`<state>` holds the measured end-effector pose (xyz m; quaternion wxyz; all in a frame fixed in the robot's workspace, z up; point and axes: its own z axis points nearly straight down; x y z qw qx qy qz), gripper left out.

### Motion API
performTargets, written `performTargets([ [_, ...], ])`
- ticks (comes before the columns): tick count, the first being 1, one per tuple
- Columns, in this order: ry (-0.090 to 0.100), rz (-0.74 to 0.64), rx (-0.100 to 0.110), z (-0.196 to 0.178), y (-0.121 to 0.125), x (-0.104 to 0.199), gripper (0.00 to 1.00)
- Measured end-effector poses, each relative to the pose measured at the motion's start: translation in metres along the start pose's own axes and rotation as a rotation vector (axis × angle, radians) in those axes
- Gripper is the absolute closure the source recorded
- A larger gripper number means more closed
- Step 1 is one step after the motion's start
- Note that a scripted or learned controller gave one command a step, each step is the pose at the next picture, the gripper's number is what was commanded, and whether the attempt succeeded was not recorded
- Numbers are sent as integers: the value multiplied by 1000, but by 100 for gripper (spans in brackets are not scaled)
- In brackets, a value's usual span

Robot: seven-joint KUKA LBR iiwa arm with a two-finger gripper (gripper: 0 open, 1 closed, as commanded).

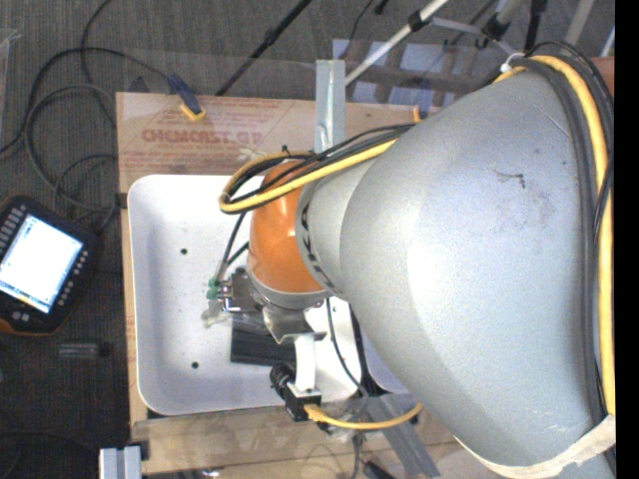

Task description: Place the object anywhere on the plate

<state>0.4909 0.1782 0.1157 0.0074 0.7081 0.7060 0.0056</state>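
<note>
Jaws, whose grip I cannot tell, are hanging beneath the orange wrist band [280, 252] over the shallow white plastic bin [160, 267], a small green-and-silver piece [213, 302], possibly the object, lying at nine o'clock.

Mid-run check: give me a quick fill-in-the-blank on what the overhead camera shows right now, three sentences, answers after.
1. The band on the arm just above the wrist is coloured ____.
2. The arm's wrist hangs over the white bin on the ____ side of the camera view.
3. The handheld pendant lying on the floor left of the bench has a screen that is ____.

Missing words: orange; left; lit
</note>
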Motion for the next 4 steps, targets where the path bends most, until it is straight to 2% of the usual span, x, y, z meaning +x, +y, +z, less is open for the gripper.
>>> performTargets([
  [1, 2, 2, -6, -13, 3, -1, 100],
  [2, -1, 2, 2, -9, 0, -1, 0],
  [3, 3, 1, -2, -21, 2, 0, 100],
  [4, 1, 1, 1, -20, 1, 0, 0],
])
